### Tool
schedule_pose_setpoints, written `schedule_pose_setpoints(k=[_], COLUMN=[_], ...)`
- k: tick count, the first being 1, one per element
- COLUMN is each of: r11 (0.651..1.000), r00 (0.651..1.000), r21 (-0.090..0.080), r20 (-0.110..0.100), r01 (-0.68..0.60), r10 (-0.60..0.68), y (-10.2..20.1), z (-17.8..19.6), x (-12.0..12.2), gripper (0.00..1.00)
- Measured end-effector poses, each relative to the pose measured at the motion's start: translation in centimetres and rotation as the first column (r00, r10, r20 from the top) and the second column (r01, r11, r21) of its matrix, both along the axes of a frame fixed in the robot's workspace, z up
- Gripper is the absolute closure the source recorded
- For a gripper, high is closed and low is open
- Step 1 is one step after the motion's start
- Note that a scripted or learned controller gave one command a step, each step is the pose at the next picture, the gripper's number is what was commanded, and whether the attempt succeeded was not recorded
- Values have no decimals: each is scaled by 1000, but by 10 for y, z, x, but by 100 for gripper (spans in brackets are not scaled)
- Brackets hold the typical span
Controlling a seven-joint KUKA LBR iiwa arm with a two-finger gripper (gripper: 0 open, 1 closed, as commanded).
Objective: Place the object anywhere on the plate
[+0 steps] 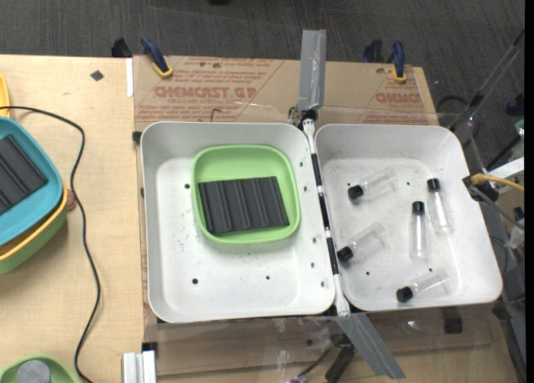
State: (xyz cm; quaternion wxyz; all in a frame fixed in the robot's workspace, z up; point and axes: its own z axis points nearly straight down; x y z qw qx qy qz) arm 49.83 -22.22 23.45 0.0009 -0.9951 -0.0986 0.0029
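The left bin [167,273] holds the green plate [288,174], which sits toward the bin's far side and carries a dark ribbed mat [244,204] across most of its floor. The right bin [467,173], touching the plate's bin along a shared edge, holds five clear tubes with black caps, all lying flat and well apart from the plate.

Nearest the plate lies one tube [360,243] with its cap against the shared edge; another [372,184] lies a little farther from it. Two more [418,228] [437,203] lie side by side, farther from the plate, and the last [424,287] is at the near corner, farthest from it.

I cannot tell the state of the gripper, nor whether it has hold of anything; none of the tubes is on the plate yet.

The risks, as I judge them: the tubes are smooth, round and see-through, so a grasp may slip or close on nothing. The paired tubes may be knocked together. The tube against the shared edge leaves little room for a finger. A tube released on the ribbed mat may roll off.
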Motion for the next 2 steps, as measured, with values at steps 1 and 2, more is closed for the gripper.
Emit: schedule_pose_setpoints(k=[1,2], r11=[1000,1000], r00=[1000,1000], r21=[0,1], r20=[1,0], r01=[-15,2], r10=[15,-2], y=[0,0], z=[5,15], x=[-7,-21], gripper=[0,0])
